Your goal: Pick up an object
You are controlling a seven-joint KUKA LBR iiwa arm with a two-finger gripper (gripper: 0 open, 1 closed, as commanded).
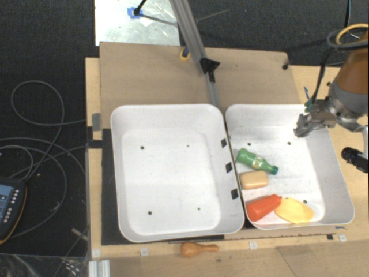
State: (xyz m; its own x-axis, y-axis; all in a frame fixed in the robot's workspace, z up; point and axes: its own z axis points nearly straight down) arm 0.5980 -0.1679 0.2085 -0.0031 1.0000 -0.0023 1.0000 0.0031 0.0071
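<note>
R bin (pixel 323 154): green bottle (pixel 256 161), tan block (pixel 253 180), red (pixel 263 206) + yellow (pixel 294 210) items | jaws state unclear

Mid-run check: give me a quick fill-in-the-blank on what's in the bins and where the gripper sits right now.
1. The green bottle, tan block, red object and yellow object all lie in the ____ bin.
2. The tan block lies between the green bottle and the ____ object.
3. The gripper is over the right bin's ____ half, apart from the objects.

Missing words: right; red; far
</note>
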